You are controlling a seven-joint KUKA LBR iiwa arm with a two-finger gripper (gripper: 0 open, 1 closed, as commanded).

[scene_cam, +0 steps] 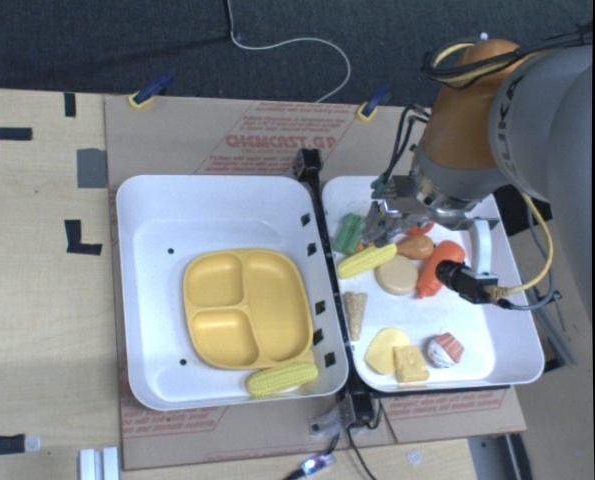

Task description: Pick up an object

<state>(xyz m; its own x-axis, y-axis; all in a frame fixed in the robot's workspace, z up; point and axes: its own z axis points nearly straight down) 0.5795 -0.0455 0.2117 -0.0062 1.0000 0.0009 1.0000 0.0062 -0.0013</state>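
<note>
Cardboard (227, 138) covers the wooden bench (37, 268) under two white bins, and dark carpet (97, 18) with a thin white cable (307, 43) lies beyond. Largest on the scene is the grey and orange arm (497, 98), reaching in over the right bin (517, 363). The left bin (147, 228) holds a yellow divided plate (245, 306) with a corn cob (282, 377) just beside its near edge.

The gripper (392, 218) hangs low over the far left part of the right bin, above a second corn cob (367, 260) and a green vegetable (349, 232); whether its fingers are apart or together I cannot tell, and nothing is visibly held. This looks like the descent or approach stage of a pick, with no object lifted yet. The likely target is the corn cob or green piece directly beneath.

Nearby lie a beige round piece (397, 276), an orange-red toy (439, 263), a cone-shaped wafer (356, 313), yellow cheese-like pieces (395, 353) and a small red and white item (444, 349). The next move calls for centring on one item, since the pieces crowd together near the bin wall, then closing and lifting straight up.
</note>
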